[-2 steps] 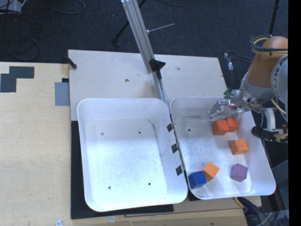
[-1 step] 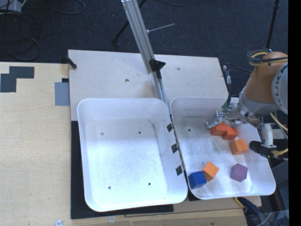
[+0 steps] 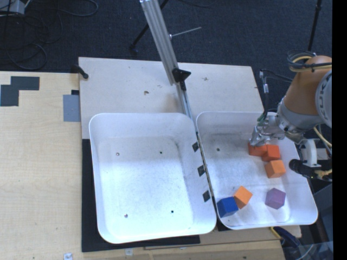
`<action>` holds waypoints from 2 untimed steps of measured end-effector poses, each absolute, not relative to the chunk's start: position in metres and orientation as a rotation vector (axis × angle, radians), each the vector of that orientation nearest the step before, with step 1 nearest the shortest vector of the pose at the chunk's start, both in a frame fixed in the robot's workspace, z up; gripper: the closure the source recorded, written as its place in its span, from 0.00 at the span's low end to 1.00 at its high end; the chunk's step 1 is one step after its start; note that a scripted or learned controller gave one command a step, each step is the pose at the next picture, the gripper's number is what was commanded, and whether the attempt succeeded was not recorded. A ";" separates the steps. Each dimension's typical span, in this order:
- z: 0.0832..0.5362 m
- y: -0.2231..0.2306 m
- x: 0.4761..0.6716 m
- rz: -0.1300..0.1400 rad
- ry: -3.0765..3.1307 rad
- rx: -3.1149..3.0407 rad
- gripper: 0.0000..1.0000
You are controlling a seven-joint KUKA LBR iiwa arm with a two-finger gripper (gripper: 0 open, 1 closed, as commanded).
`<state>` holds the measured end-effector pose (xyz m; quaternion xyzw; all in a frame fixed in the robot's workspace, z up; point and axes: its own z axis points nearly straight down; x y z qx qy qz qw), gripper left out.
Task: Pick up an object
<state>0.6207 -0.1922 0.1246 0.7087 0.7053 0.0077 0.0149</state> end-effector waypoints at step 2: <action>0.115 -0.189 0.629 0.017 2.205 2.206 0.00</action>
